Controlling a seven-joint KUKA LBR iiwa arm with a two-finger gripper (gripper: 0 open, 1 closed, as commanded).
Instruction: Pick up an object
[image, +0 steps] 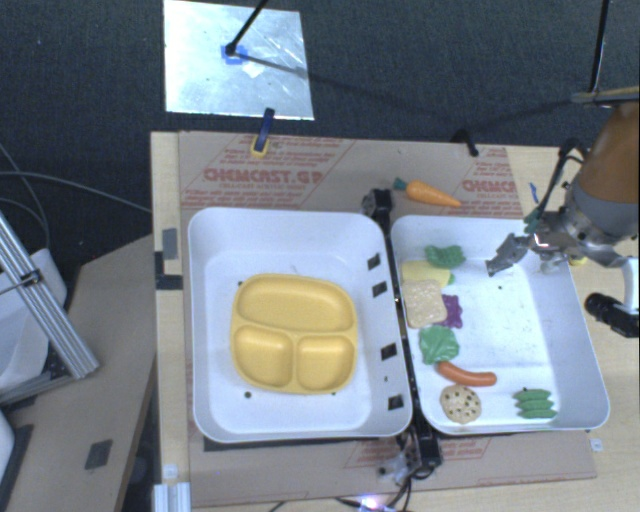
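Right bin (585, 345), near edge first: cookie (460, 403) at 7 o'clock, green pea pods (535, 403) at 5 o'clock, long axis roughly 9-to-3. Just past them, sausage (467, 375), long axis 10-to-4, touching lettuce leaf (438, 345). Further back along the bin's 9 o'clock wall: bread slice (423, 301) overlapping purple piece (453, 311), mostly hidden beneath; yellow cheese (425, 273); green leaf (445, 256) at 11 o'clock. Left bin (215, 310) with yellow divided tray (295, 332) at centre. Gripper (512, 253) over right bin's 1 o'clock corner, pointing toward 9 o'clock, apart from all food; nothing seen between fingers, open or closed impossible to tell. Arm cut off at frame edge. Beyond bins, carrot (430, 193) on cardboard (320, 170), tip toward 3 o'clock
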